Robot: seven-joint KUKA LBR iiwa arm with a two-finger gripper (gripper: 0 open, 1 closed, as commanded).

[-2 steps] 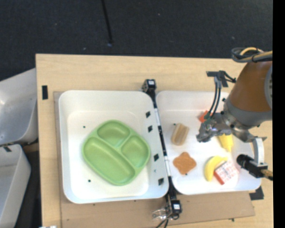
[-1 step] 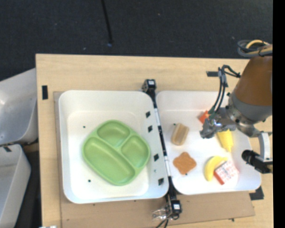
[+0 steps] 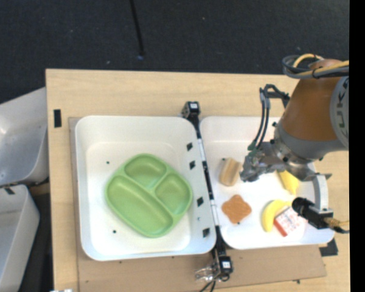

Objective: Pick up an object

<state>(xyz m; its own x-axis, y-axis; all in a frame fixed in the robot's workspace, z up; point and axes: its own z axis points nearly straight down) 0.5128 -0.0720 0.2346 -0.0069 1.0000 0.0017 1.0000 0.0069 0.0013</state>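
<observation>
Tan stubby block, light wood or bread in colour, lies in the right-hand shallow white bin, in its left half, close to the wall shared with the other bin. Just to its right hangs the two-finger gripper, dark and blurred from above, and whether it is spread or pressed together cannot be told. Nothing shows clamped in it. The grey and orange arm looms over the bin's right half.

Around the block: below it, apart by a small gap, sits an orange-brown flat round piece. Further right along the near side lies a curved yellow banana, and touching its right flank a small red and white box. A second yellow piece pokes out from beneath the wrist, partly hidden, shape unclear.

The block itself: short, rounded at the corners, standing a little tilted, long side running roughly up and down the view, pale on top.

Room to move: bare white floor above the block up to the far wall, and a narrow strip on its left before the wall. Over in the left-hand white bin, a light green three-compartment plastic plate lies alone, with bare floor all round it. The pale wooden bench frames both bins.
</observation>
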